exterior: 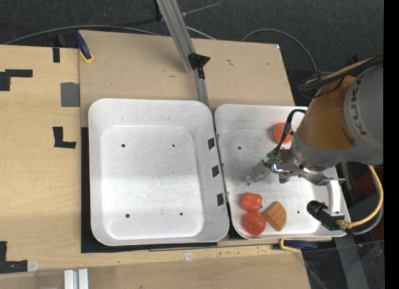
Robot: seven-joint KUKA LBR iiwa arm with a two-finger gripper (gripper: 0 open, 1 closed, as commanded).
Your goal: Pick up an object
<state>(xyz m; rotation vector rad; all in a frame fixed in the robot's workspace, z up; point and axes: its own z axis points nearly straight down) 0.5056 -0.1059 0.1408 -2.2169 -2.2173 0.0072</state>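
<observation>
In the right bin (243,126) lie a red pepper-like piece (250,202), a red round fruit (254,222) and a tan waffle-like piece (275,215), all close together near the front wall. An orange object (278,132) sits at the back right, partly hidden by the arm. My gripper (259,172) hangs over the middle of the right bin, its fingers pointing left and slightly spread, with nothing between them. It is above and just behind the red pepper piece.
The left bin (149,169) lies beside the right one, with small black clips along the shared wall (215,169). A grey metal bar (177,26) slants down from the top to the bins' back edge. The arm's orange and grey body (336,126) covers the right bin's right side.
</observation>
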